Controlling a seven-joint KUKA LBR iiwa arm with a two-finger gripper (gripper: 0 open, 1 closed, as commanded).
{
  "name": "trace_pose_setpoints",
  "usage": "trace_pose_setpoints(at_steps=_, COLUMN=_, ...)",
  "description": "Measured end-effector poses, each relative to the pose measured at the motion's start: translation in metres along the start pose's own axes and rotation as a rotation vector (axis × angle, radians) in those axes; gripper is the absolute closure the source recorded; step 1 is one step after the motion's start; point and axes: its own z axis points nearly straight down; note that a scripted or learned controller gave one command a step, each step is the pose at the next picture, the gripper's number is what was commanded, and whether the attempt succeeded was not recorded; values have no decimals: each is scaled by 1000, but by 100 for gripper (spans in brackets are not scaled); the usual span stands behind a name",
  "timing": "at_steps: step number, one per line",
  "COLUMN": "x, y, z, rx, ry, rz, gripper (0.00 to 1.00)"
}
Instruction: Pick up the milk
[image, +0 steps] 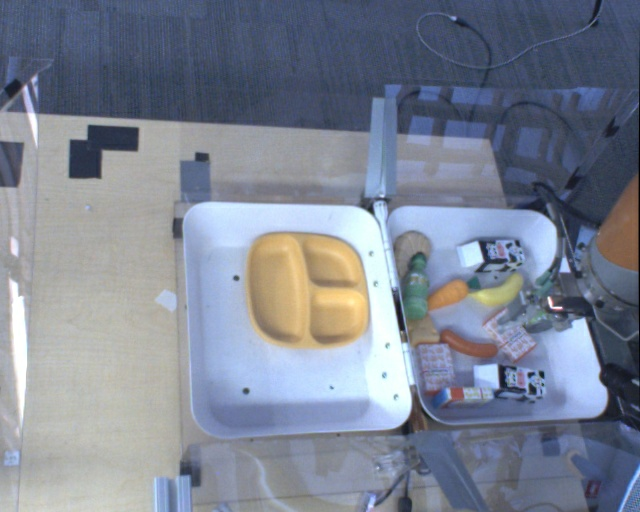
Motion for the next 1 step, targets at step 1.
trace_pose_setpoints(at_steps=1, x=-38, y=22, z=-69, rx=-4, ry=-1, rz=-137, gripper=0)
